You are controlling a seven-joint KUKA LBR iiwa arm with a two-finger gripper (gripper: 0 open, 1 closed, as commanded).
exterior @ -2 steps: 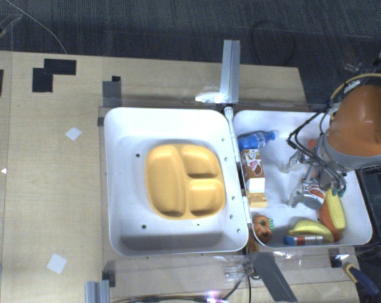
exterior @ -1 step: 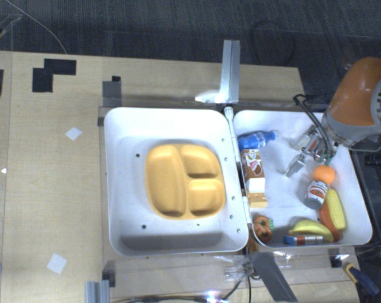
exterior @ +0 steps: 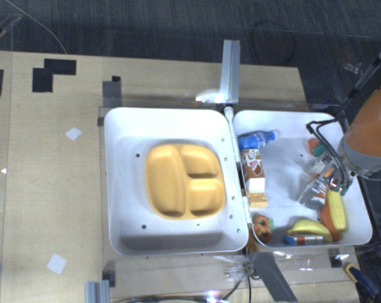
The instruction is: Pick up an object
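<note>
1. Reaching in from the right, the grey arm (exterior: 372, 137) with its orange band is seen above the right bin (exterior: 285, 169).
2. The gripper (exterior: 318, 187) is lowered over the right half of that bin, close to the corn cob (exterior: 336, 209) and a small orange piece (exterior: 316, 148).
3. How far the gripper is spread cannot be told, because its tip is crowded by cables and blurred parts; nothing is clearly seen held in it.
4. A small bottle with a blue cap (exterior: 257, 139) is laid near the top left of the right bin, tilted, with the cap pointing right.
5. A long box (exterior: 254, 180) is laid along the left wall of the same bin, just below the bottle.
6. A banana (exterior: 311, 226) is found along the bottom wall, with a marker (exterior: 304, 239) just beside it toward the rim.
7. A small round orange item (exterior: 262, 225) is set in the bottom left corner of the right bin.
8. The corn cob is laid upright in the picture near the right wall, just above the banana's right end.
9. The left bin (exterior: 124, 169) is occupied by a yellow divided tray (exterior: 183, 180), placed near its middle.
</note>
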